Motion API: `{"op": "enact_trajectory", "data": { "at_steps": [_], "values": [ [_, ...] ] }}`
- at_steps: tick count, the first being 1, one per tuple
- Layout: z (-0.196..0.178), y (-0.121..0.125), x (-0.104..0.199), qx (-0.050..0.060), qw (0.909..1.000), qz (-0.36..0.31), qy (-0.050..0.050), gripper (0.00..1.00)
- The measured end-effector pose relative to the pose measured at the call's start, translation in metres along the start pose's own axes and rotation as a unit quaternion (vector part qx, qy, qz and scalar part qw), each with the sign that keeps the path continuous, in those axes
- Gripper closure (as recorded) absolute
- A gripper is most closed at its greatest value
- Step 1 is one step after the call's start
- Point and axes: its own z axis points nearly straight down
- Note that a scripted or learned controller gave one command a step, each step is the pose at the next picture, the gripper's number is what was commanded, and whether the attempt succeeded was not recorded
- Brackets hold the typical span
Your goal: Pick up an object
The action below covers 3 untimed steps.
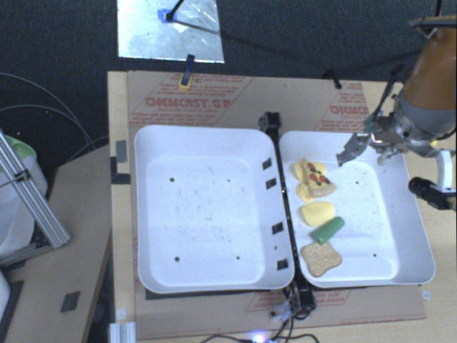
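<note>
The arm reaches in from the right, its orange band showing at the upper right edge, and its end effector (365, 150) hangs over the far part of the right bin (410, 256), near that bin's back rim. Two dark fingers (350, 151) splay apart with an open gap between them, and nothing sits in that gap. The objects lie in a row along the left side of the right bin, close to the divider between the two bins. Farthest back is a yellow toy food piece with red and brown spots (313, 179), just below and to the left of the end effector but apart from it. Next comes a plain yellow lump (318, 212), then a green cylinder (327, 229) lying tilted and touching the lump's near edge, and nearest the front a tan toast-shaped slice (321, 259) just beside the cylinder. The left bin (153, 156) sits beside it on the brown cardboard sheet (207, 98) that covers the counter.
</note>
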Motion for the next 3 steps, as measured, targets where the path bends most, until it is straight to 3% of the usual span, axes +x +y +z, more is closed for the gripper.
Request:
{"op": "enact_trajectory", "data": {
  "at_steps": [1,2,3],
  "values": [
    [0.156,0.009,0.031,0.002,1.0000,-0.002,0.001,0.00],
    [0.137,0.012,0.028,-0.002,1.0000,0.000,0.000,1.00],
    [0.043,-0.051,0.083,-0.002,1.0000,-0.003,0.002,1.00]
  ]
}}
